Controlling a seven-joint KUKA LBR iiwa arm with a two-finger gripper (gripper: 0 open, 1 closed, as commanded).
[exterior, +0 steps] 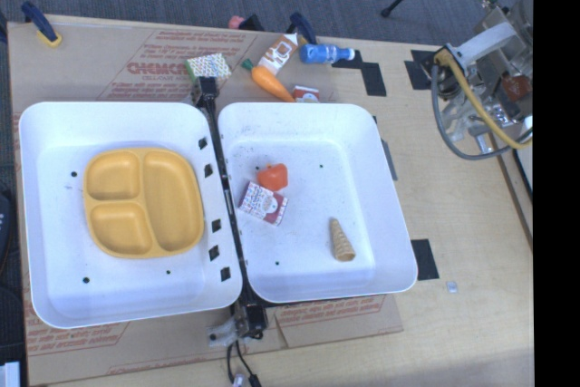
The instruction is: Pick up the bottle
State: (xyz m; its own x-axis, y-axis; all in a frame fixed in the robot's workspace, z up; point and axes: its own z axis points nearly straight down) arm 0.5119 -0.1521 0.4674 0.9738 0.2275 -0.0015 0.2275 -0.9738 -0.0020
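A small blue bottle [319,53] with a pale cap lies on its side on the cardboard behind the right bin [390,222], outside both bins. Just left of it lies a white and orange bottle-like item [280,53], also on its side. Inside the right bin sit an orange-red toy [273,176], a red and white carton [263,203] touching it, and a tan ice-cream cone [342,240] near the right wall.
A yellow divided plate [142,201] fills the middle of the left bin [36,195]. A toy carrot [270,83] and a small patterned box [208,66] lie behind the bins. Grey arm hardware with yellow cable [480,91] stands at the right edge.
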